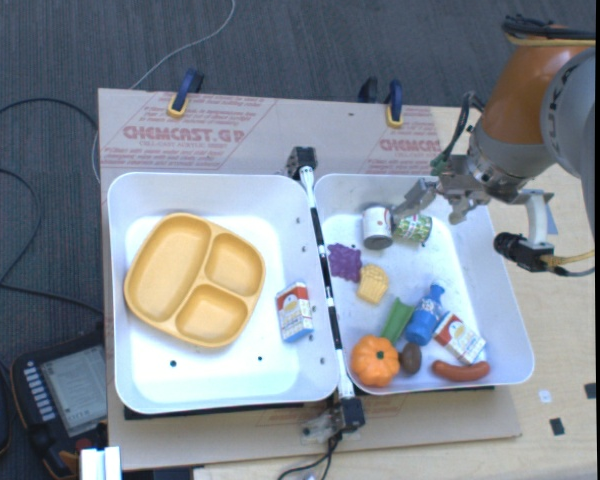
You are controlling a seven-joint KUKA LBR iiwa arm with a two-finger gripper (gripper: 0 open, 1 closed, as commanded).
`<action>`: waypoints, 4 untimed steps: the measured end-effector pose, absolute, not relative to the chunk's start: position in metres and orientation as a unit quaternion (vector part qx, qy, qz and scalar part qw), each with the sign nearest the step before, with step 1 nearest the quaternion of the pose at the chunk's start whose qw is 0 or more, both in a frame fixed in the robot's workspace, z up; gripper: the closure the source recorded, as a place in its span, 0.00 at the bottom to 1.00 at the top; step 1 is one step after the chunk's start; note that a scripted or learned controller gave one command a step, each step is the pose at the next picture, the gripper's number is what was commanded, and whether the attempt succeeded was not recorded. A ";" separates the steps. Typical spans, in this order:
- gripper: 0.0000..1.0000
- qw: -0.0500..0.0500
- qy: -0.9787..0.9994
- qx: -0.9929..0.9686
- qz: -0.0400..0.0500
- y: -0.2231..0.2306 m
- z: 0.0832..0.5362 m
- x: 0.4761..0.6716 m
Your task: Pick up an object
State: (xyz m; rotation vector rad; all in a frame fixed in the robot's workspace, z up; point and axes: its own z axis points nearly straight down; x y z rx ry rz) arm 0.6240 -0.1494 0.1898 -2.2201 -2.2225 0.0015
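Grey metal links and an orange band mark the arm reaching in from the right, with its gripper (pixel 432 196) low over the back of the right-hand shallow white bin (pixel 510 318). Its fingers look spread, one slanting down toward a small green-labelled tin can (pixel 413 230) lying on its side; nothing sits between them, so I judge no grasp is made yet. That can touches a white and grey cup-like cylinder (pixel 377 227) just beside it, which may crowd a finger on that side.

Most candidates lie in this bin: a purple grape cluster (pixel 344 262), a yellow corn cob (pixel 373 285), a green pepper-like piece (pixel 397 320), a blue bottle (pixel 426 314), an orange pumpkin (pixel 375 360), a red sausage (pixel 460 371) and a small red and white carton (pixel 461 337). They are packed toward the front, so the can at the back seems the freer target.

The left-hand white bin (pixel 130 388) holds a yellow three-compartment plastic plate (pixel 194 279) and another red and white carton (pixel 295 311), well apart from the gripper.
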 end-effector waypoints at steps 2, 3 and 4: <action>0.00 -0.004 -0.707 -0.707 -0.001 -0.159 0.088 0.545; 1.00 -0.005 -0.707 -0.707 -0.003 -0.159 0.099 0.547; 0.00 -0.005 -0.707 -0.707 -0.003 -0.159 0.099 0.547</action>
